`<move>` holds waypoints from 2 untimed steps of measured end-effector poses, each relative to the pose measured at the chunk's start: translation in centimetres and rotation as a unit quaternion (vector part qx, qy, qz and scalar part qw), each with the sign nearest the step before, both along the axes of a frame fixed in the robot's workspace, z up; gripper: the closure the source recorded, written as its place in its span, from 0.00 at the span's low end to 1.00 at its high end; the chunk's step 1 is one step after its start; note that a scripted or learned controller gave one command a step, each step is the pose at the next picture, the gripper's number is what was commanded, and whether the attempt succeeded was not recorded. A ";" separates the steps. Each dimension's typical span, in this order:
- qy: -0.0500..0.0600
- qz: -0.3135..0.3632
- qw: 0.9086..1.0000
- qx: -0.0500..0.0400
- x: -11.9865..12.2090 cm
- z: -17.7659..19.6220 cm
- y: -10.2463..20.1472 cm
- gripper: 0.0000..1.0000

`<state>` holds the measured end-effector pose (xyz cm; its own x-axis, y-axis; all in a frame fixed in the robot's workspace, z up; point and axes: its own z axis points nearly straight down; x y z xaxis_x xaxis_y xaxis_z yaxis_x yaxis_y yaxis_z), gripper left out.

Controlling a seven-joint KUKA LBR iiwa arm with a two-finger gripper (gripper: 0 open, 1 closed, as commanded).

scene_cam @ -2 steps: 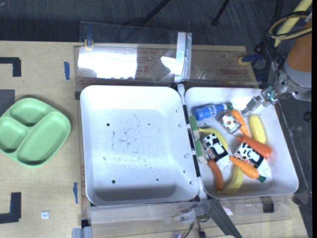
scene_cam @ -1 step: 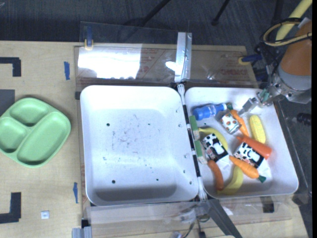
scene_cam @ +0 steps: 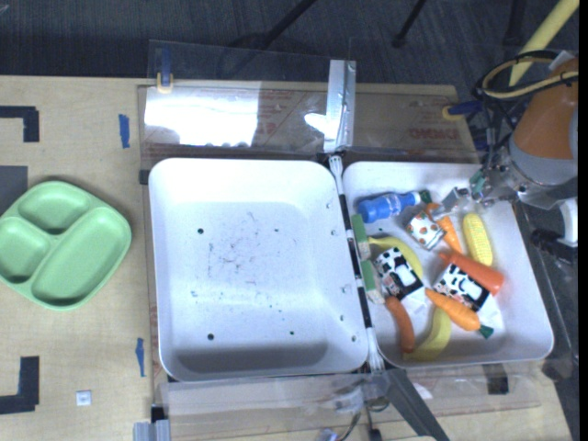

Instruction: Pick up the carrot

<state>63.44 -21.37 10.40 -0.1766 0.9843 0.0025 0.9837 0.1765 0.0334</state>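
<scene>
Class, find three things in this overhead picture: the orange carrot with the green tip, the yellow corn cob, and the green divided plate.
Orange carrot with green tip [scene_cam: 456, 311]: camera view, mid-body.
Yellow corn cob [scene_cam: 477, 237]: camera view, middle kernels.
Green divided plate [scene_cam: 112, 217]: camera view, right rim.

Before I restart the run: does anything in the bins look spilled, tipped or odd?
Nothing looks spilled or broken. The toys lie jumbled in the right bin: the blue bottle on its side, carrots and a banana overlapping. The claw sits at that bin's far edge.

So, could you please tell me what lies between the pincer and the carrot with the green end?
In the camera view, the corn cob and a black-and-white carton lie between the pincer and that carrot.
</scene>
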 end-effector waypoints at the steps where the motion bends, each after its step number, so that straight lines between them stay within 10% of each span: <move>1: 0.013 0.073 0.997 -0.006 -1.9 2.2 -0.8 0.00; 2: 0.012 0.033 0.999 0.001 1.0 -1.6 0.2 0.00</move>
<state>64.42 -21.16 8.76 -0.2405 0.9706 0.0095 0.9706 0.2404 0.0098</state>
